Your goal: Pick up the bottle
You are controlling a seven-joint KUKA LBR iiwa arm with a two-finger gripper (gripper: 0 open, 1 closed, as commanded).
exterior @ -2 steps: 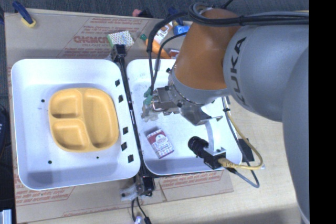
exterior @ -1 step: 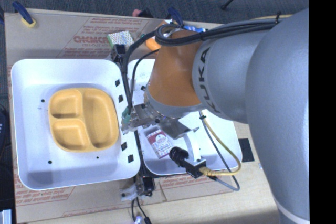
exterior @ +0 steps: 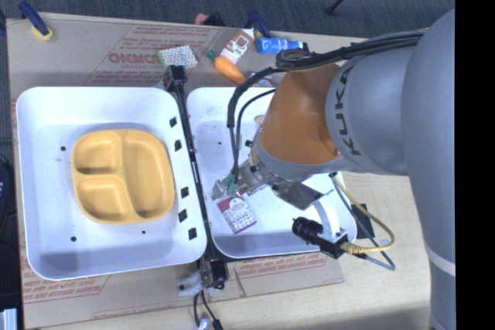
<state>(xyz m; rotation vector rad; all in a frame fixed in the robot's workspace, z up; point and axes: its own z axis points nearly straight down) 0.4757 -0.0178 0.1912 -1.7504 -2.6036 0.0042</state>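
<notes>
Both bins are plain white: the left bin [exterior: 39, 166] and the right bin [exterior: 209, 127]. In the left one lies a divided plate [exterior: 122, 175] of pale yellow. The arm [exterior: 387, 112] is grey with an orange band [exterior: 298, 120] and black lettering. Below it a small packet [exterior: 238, 214] shows dark red and white print. The bench's cardboard sheet [exterior: 100, 50] is tan with red printing. Behind the bins, a small bottle [exterior: 230, 56] is orange with a white label, a clamp [exterior: 274, 44] is blue, and a pouch [exterior: 177, 56] has a green-and-white speckled pattern.
</notes>
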